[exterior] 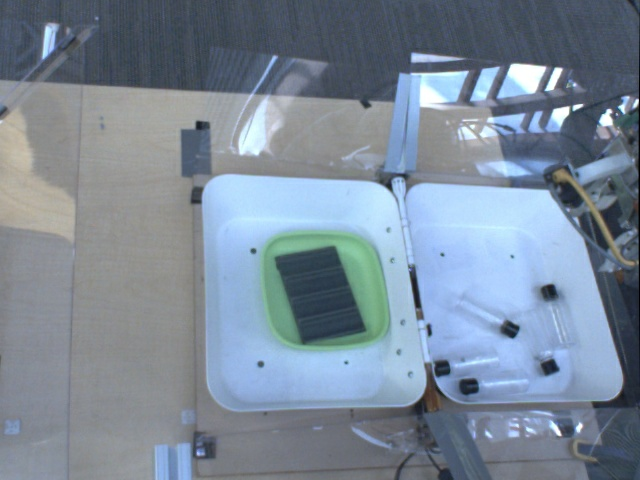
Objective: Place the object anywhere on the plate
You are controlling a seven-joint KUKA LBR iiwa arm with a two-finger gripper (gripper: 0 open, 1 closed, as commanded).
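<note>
A square green plate [373, 278] lies in the middle of the left white bin [238, 368]. A dark grey ridged rectangular block [319, 295] lies flat on the plate, turned slightly off square, well inside the plate's rim. Nothing is touching the block.
The right white bin [480, 223] holds several clear vials with black caps, among them one vial [487, 318] near its middle and another vial [495, 383] at its front. Yellow cables and hardware [600, 203] crowd the right edge. A metal bracket [403, 133] stands behind the bins.
</note>
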